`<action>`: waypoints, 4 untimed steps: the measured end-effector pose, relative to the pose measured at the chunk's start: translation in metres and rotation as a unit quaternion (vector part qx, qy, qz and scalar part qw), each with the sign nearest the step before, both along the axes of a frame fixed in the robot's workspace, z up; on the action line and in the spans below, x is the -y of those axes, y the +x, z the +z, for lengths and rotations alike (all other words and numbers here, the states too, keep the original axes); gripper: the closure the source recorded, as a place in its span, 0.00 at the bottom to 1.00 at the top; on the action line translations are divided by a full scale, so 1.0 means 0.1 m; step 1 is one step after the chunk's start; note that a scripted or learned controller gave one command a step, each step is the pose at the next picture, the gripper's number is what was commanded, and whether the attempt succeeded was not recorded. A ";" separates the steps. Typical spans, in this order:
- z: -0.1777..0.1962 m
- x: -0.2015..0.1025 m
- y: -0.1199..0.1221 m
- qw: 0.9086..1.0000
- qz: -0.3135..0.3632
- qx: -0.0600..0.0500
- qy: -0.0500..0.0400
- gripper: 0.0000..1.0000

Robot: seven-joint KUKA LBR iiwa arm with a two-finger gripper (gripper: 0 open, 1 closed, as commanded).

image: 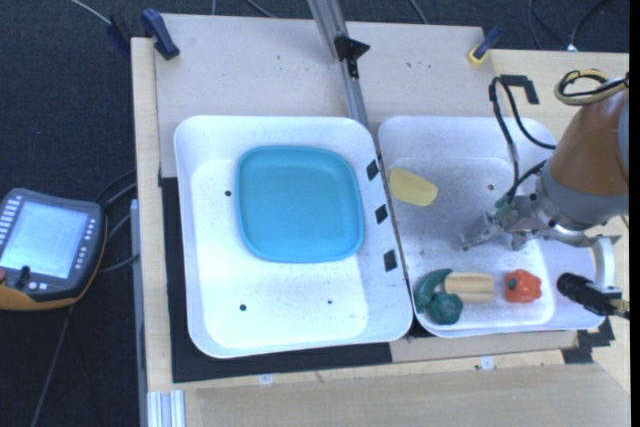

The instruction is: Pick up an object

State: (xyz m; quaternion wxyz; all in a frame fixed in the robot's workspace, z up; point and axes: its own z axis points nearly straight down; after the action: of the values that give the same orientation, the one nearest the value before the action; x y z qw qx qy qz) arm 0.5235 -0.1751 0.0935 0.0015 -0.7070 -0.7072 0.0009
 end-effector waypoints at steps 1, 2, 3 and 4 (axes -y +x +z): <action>0.13 0.00 0.01 1.000 0.000 0.002 -0.001 1.00; 0.74 0.04 0.06 1.000 0.000 0.004 -0.001 1.00; 1.22 -0.03 0.01 1.000 0.000 0.004 -0.001 1.00; 1.55 -0.03 0.02 1.000 0.000 0.003 -0.001 1.00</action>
State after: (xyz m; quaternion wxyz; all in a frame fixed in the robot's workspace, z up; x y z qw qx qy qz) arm 0.5254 -0.1722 0.2483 -0.0014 -0.7069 -0.7073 -0.0008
